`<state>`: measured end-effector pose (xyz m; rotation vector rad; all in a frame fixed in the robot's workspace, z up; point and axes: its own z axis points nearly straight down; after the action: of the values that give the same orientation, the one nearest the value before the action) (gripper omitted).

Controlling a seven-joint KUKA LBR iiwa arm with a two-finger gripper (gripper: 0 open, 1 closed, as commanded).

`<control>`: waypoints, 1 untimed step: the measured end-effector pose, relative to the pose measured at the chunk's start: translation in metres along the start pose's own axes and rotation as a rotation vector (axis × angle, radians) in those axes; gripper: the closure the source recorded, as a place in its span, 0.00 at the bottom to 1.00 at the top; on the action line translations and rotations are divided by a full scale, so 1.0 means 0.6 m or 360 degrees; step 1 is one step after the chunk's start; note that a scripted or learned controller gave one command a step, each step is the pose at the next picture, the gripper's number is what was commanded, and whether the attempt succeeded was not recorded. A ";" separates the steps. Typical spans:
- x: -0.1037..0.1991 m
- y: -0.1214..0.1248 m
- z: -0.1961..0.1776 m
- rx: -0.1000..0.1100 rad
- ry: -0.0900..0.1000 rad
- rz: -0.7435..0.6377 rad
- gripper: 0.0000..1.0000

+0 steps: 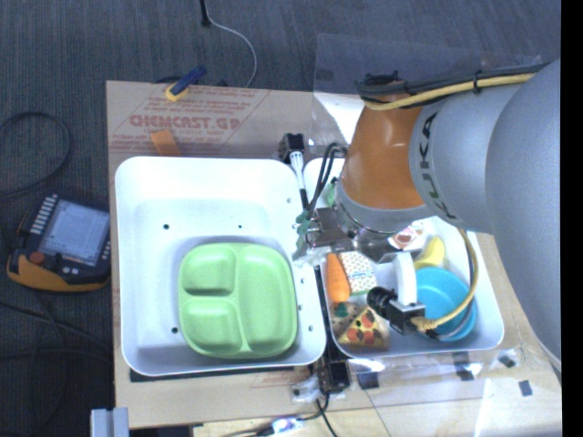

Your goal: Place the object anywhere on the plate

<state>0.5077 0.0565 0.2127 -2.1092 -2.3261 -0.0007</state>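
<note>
The green plate [240, 300] is seen in the left bin [146, 189]. A toy carrot [337, 278] lies in the right bin [490, 328], at three o'clock from the plate. It looks light, hard and smooth, best gripped across its middle. Whether the hand [351, 241] is wide or narrow cannot be told.

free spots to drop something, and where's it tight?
Free: the green plate, all three compartments bare, and the left bin floor between plate and far wall. Tight: right bin, with carrot, pizza slice and blue bowl packed under the arm.
</note>
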 end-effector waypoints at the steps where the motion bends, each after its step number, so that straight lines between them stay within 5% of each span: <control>1: -0.005 -0.001 0.001 0.0003 -0.0003 0.0007 0.00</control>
<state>0.5076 0.0536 0.2119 -2.1148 -2.3213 0.0036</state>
